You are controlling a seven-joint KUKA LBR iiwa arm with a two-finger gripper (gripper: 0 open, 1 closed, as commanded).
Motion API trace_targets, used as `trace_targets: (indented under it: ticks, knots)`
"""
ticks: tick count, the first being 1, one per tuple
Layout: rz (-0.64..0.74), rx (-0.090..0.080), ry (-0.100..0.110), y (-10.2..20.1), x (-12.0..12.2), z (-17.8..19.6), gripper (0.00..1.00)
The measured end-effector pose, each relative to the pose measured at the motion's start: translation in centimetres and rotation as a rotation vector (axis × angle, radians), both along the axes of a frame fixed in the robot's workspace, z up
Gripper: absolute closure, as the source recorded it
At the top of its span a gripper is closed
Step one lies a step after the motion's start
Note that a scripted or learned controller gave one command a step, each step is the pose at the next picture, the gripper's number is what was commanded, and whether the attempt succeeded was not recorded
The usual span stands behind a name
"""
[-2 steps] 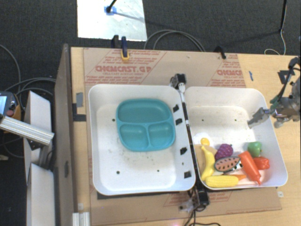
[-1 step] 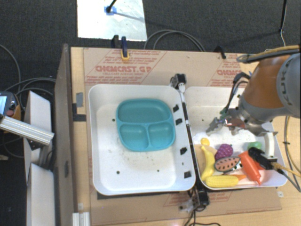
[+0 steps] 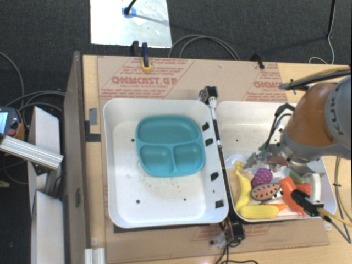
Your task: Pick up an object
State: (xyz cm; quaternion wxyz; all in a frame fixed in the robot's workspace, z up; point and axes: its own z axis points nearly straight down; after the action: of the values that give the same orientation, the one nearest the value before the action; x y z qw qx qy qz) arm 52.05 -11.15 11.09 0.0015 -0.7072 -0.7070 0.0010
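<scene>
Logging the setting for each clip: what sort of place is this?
Most likely a robotics lab bench for pick-up trials: two white bins on a board, toy food piled in the right one, the arm reaching in, and loose cables around.

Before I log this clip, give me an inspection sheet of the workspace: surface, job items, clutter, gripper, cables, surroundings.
Surface: cardboard-covered bench bearing two white bins, left bin and right bin, side by side.
Job's things: toy food heaped at the right bin's near end: banana, yellow corn-like piece, purple grapes, watermelon slice, carrot.
Clutter: teal divided plate in the left bin.
Gripper: gripper low over the pile, by the grapes; finger state unclear, nothing seen held.
Cables: black loops behind the bench; more at the left edge.
Surroundings: dark floor, shiny sheet beyond the bench, metal frame at left.
</scene>
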Motion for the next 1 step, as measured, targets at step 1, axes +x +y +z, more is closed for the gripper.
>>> trace_targets:
  ticks: [1]
  knots:
    - [0.002, -0.001, -0.007, 0.05, 0.30, 1.27, 1.00]
